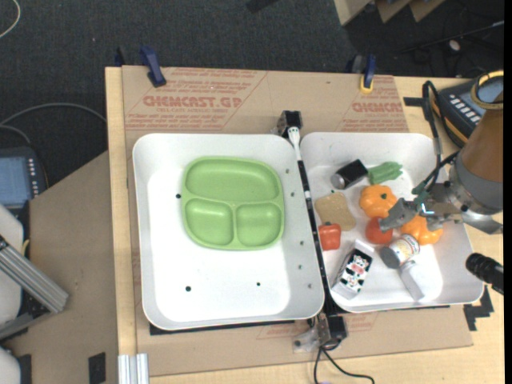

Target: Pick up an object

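We look down on two white bins side by side; the left bin (160,238) holds a green divided plate (233,202), and the right bin (448,278) holds a heap of small things. The gripper (404,217) hangs low over that heap, near its middle, and we cannot tell whether it is parted or closed, nor whether it grips anything. The thing nearest under it is a red tomato (378,230), round and smooth, touching an orange pepper (378,200) above it and an orange fruit (424,230) to its right. We judge it a light, hollow plastic toy, stiff but slippery, likely to roll out of a pinch unless taken across its widest part from straight above. Close neighbours leave little room beside it. Also in the heap: a black cylinder (350,174), a green piece (385,171), a red block (329,235), a small bottle (400,251) and a black-and-white carton (354,271).
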`<state>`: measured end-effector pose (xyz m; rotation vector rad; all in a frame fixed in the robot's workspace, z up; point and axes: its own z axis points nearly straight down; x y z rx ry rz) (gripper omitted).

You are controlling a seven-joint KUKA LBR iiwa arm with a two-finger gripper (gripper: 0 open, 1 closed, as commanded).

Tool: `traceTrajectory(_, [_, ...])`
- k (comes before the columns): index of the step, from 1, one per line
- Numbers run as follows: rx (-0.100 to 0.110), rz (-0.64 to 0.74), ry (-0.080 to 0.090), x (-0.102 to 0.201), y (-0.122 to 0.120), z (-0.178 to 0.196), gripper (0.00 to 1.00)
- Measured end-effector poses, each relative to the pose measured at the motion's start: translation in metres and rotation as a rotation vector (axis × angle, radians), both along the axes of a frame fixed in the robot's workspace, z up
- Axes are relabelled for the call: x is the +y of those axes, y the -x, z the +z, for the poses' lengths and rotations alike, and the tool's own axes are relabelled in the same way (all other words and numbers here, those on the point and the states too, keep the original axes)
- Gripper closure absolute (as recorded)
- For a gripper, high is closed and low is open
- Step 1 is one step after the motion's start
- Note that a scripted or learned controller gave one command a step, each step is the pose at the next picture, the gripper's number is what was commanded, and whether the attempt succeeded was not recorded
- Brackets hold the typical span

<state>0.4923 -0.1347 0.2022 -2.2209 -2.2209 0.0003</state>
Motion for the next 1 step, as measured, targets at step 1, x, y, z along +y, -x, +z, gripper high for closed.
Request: traceTrajectory(1, [-0.009, 0.004, 0.001, -0.0346, -0.0346, -0.1000, 0.00])
